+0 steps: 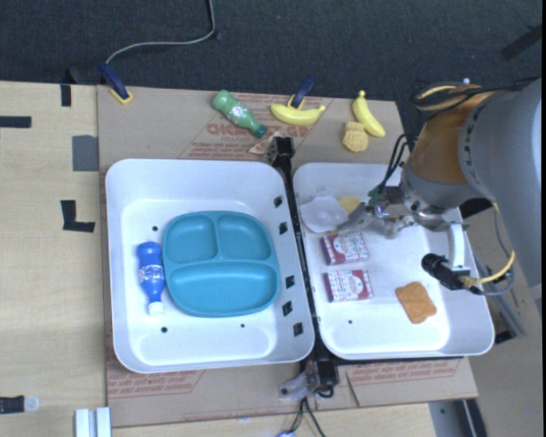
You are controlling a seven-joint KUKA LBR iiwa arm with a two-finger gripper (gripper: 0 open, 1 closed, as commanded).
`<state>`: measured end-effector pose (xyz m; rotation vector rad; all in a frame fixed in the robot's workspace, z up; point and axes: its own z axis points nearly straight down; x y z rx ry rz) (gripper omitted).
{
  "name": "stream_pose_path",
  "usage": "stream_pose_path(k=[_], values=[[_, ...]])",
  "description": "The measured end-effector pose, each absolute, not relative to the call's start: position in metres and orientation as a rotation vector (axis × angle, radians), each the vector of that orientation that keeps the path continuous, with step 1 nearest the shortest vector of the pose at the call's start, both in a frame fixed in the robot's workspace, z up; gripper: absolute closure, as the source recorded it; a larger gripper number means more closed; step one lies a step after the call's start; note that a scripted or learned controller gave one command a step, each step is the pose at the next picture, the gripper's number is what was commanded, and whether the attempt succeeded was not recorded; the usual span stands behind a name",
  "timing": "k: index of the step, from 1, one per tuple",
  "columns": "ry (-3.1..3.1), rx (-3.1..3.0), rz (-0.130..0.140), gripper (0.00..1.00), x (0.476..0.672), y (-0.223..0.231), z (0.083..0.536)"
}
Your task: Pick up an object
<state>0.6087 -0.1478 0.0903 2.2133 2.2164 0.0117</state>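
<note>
Gripper (pixel 357 218) low in right white bin (pixel 464 335), fingers just above upper red-and-white packet (pixel 345 249); can't tell if apart or together. Second red-and-white packet (pixel 348 286) below it, orange cracker-like piece (pixel 416 302) near right. Blue divided plate (pixel 222 263) in left bin.

You have two bins side by side. Left bin (pixel 127 189): divided tray (pixel 221 264) near centre, small bottle (pixel 150 277) lying just left of it. Right bin (pixel 455 335): two packets, one (pixel 345 248) behind the other (pixel 348 286), left of centre; a cracker-like piece (pixel 416 302) to their right, toward the front; a clear cup (pixel 322 213) near the back left corner. The gripper (pixel 359 218) sits just right of that cup. Behind the bins, on the cardboard, left to right: a bottle (pixel 238 113), a banana (pixel 297 113), a small lumpy item (pixel 354 137) and a second banana (pixel 368 116).
</note>
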Motion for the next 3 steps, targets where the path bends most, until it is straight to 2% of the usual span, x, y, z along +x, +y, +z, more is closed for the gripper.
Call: stream_pose_path(k=[1,2,3], values=[[2.221,2.218,-0.003,0.00,0.6624,-0.1030,0.0857],[2.221,2.215,-0.003,1.00,0.6628,-0.1025,0.0957],[2.221,2.215,-0.004,0.00,0.6627,-0.1026,0.0955]])
